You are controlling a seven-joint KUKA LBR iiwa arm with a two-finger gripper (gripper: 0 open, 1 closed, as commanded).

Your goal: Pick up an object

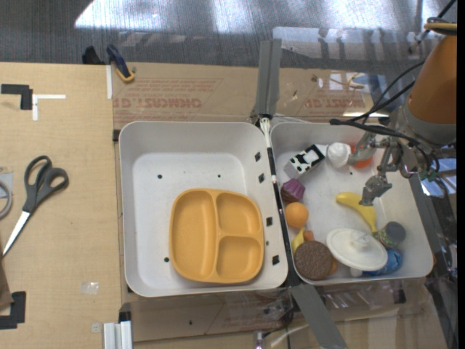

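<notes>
Gripper [377,187] is seen at the right of the frame, over the right bin [420,267], directly above the yellow banana [361,204]; whether anything is clasped cannot be told. The banana's long axis is laid from left down toward the lower right. It is crowded by a white lid [356,249] below, a grey ball [394,232] beside it, and an orange ball [296,215] further left. A yellow divided plate [216,235] is held in the left bin [145,151].
</notes>
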